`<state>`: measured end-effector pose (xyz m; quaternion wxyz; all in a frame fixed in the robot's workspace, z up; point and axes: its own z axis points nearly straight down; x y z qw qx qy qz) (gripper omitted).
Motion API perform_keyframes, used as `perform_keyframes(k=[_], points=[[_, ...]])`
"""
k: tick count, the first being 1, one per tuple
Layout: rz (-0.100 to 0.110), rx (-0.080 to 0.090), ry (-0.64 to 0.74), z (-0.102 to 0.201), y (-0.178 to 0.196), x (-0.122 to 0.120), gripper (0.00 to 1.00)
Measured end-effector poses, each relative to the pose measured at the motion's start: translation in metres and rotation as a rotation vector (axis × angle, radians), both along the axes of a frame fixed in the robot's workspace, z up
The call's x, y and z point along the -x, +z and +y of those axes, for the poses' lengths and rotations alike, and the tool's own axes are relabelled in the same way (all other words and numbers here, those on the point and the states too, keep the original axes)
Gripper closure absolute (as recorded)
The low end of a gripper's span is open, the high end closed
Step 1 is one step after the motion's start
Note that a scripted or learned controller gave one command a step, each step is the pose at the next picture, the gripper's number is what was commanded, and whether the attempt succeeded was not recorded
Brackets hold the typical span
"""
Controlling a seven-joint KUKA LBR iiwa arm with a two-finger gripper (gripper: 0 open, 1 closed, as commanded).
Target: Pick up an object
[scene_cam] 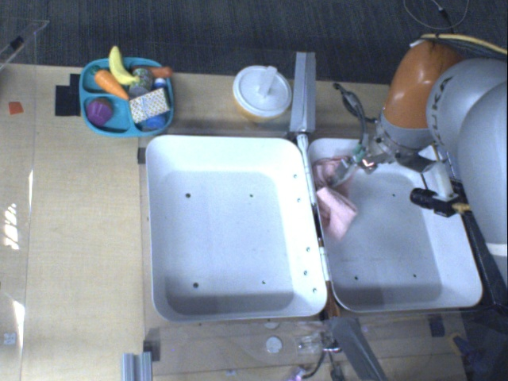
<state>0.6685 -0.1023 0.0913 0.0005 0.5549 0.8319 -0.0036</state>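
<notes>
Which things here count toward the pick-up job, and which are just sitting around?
Part of the job:
- gripper, low over the right bin
- pink cloth, against that bin's left wall, right by the gripper

Just lying about:
- left bin
- blue tray of toy food at the bench's far left
- white lidded cup behind the bins

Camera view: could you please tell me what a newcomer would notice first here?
The grey arm with its orange band reaches in from the right, its gripper low over a crumpled pink cloth at the right white bin's left wall. Behind the bins sits a blue tray of toy food.
</notes>
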Motion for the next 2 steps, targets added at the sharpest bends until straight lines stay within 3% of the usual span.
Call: perform_keyframes(k=[1, 2], points=[[-0.018, 0.001, 0.005, 0.0019, 0.0139, -0.0041, 1.0], [-0.005, -0.006, 0.008, 0.006, 0.0121, -0.0021, 0.0]])
